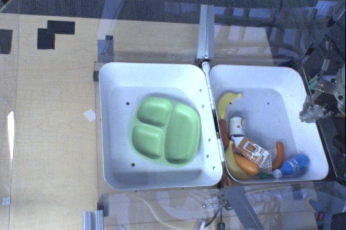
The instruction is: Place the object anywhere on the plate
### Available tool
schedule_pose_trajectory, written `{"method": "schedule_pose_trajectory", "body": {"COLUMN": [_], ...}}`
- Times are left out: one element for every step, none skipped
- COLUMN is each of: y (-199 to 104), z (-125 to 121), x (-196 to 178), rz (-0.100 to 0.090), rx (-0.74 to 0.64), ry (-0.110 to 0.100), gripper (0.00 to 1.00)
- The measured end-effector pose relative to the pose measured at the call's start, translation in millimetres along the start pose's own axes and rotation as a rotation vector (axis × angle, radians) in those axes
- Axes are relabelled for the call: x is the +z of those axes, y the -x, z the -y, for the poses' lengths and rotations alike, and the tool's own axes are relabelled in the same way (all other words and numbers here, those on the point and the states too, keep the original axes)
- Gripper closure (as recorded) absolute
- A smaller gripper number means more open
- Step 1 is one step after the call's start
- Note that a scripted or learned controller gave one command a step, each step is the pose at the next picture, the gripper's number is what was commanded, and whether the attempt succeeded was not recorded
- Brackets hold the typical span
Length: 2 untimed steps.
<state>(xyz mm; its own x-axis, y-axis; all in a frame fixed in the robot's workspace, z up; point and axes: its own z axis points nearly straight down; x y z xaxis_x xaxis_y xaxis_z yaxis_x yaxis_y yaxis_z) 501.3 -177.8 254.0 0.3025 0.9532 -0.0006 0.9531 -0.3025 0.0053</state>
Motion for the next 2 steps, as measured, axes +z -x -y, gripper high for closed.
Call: {"method": "schedule_pose_trajectory", "body": {"y": [-1.4, -39.2], "z": [-1.6, 26.9], "x": [-10.9, 95.9], "rz": [0.001, -0.001], "rx": [-0.011, -0.256], "ry": [0.005, -0.002], "gripper": [1.00, 1.00]}}
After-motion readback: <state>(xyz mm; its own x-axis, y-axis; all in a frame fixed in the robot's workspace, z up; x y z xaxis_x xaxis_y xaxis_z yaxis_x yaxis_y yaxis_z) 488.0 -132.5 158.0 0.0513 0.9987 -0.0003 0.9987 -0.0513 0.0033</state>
